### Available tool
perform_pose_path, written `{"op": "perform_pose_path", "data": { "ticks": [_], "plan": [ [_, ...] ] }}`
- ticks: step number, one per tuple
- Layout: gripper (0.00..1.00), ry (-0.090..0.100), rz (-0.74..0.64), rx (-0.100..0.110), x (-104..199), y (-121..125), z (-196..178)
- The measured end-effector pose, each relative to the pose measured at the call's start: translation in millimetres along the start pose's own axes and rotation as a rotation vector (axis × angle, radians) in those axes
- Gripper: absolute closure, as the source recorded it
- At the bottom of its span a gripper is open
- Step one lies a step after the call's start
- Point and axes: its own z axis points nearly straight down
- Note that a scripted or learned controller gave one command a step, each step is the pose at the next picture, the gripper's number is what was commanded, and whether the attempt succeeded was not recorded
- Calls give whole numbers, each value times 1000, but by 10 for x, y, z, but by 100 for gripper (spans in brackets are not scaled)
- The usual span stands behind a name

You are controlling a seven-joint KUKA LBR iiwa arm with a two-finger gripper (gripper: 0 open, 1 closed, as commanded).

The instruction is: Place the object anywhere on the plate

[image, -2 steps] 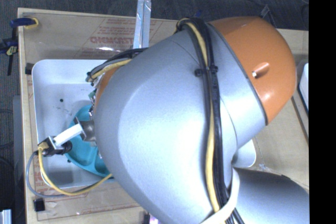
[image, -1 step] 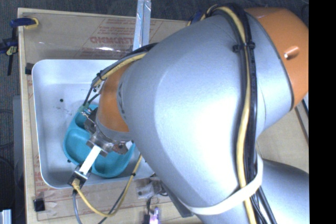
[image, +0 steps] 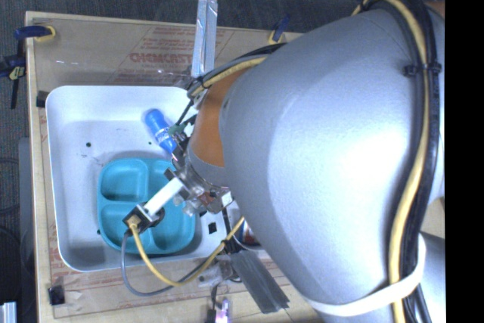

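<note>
From where I stand, the grey arm (image: 325, 147) takes up most of the scene, and its orange band (image: 208, 128) sits just to the right of the plate's far corner. The turquoise plate (image: 121, 189) is moulded into compartments and lies on the floor of the white bin (image: 64, 155), towards the bin's near side. Nothing lies in the compartments I can see, though the wrist hangs over the plate's right part and hides some of it. The blue object (image: 155, 122) is a small bottle-like cylinder. It lies tilted on the bare bin floor just beyond the plate's far edge, off the plate and close to it. The end of it nearer the plate carries a bit of green and runs in under the wrist, so I cannot see whether anything grips it. I cannot tell whether the jaws are apart or together, because the arm's bulk covers them. The bin rests on the table (image: 98, 49), whose bare board shows beyond the plate. A shiny metal strip (image: 206, 34) stands up there, and a blue clamp (image: 32, 32) bites the table's corner far to the plate's left.
</note>
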Motion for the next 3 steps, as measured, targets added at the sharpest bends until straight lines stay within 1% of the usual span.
{"op": "perform_pose_path", "data": {
  "ticks": [1,2,3],
  "plan": [
    [100,0,12,-1,460,-850,-376],
    [100,-3,-222,-1,693,-1273,369],
    [100,8,301,-2,724,-1258,417]
  ]
}}
